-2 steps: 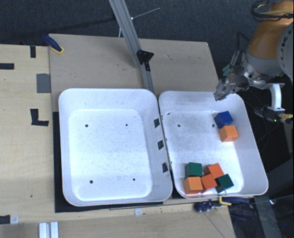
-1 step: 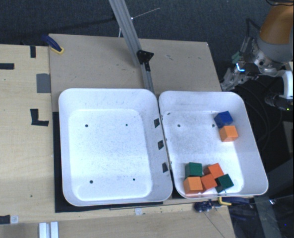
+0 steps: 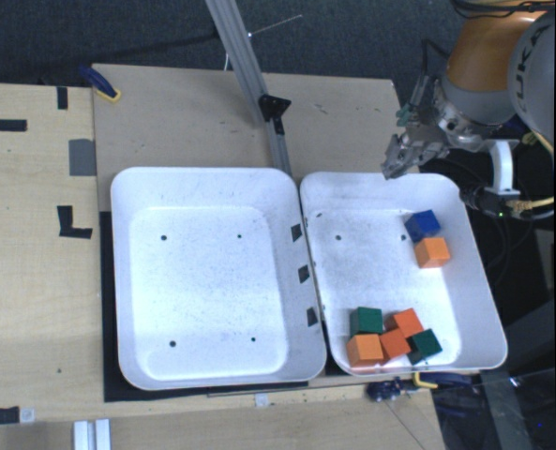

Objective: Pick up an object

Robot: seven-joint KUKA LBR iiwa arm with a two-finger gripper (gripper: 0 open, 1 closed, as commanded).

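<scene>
The tool (image 3: 401, 157) hangs above the far rim of the right bin (image 3: 474, 289), at its back corner, and I cannot tell its state from this slant; nothing is seen in it, so this looks like the approach step, with no object yet chosen. The candidates all lie in that bin: a blue cube (image 3: 422, 223) touching an orange cube (image 3: 432, 251) near the right wall, and a tight cluster of green and orange blocks (image 3: 390, 336) at the near end. The blue cube is nearest, so the next move likely calls for shifting over it and descending squarely, clear of its orange neighbour.
</scene>
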